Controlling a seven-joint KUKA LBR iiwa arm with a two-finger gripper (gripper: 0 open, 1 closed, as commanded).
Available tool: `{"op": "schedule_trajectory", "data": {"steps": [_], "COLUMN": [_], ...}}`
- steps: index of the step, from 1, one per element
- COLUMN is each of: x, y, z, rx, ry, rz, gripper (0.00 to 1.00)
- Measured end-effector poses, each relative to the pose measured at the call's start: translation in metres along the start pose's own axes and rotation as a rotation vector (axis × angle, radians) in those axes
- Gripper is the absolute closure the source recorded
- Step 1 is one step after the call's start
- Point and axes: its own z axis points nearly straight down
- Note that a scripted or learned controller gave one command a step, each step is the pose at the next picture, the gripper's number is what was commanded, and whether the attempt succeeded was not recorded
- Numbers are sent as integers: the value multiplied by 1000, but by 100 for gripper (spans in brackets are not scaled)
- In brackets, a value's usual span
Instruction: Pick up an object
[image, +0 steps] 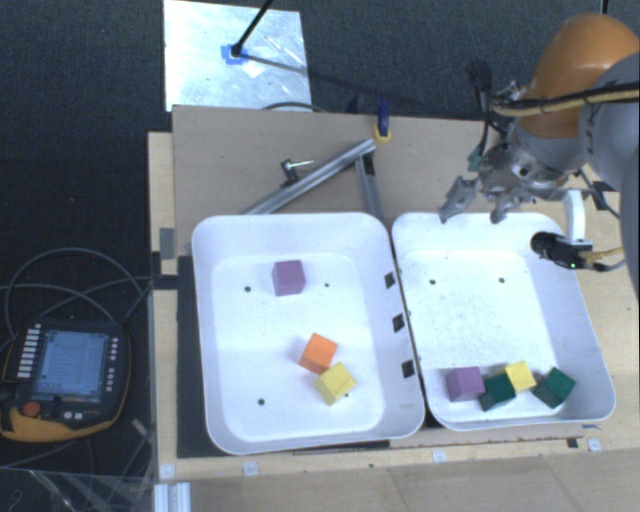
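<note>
My gripper (477, 203) hangs over the far edge of the right bin (560, 300), its two fingers spread apart with nothing between them. Along that bin's near wall lie a purple cube (464, 382), a dark green cube (496, 391), a yellow cube (520, 376) and another green cube (554, 386), well below the gripper. The left bin (225, 300) holds a purple cube (288, 277) toward the back, and an orange cube (318, 352) touching a yellow cube (336, 383) nearer the front.
A metal bar (310, 178) lies slanted on the bench behind the left bin. A teach pendant (60, 375) with cables sits on the floor at the left. A shiny sheet (235, 55) lies beyond the bench.
</note>
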Motion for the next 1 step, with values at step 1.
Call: {"op": "schedule_trajectory", "data": {"steps": [1], "x": [0], "y": [0], "z": [0], "rx": [0], "ry": [-1], "rz": [0], "gripper": [0]}}
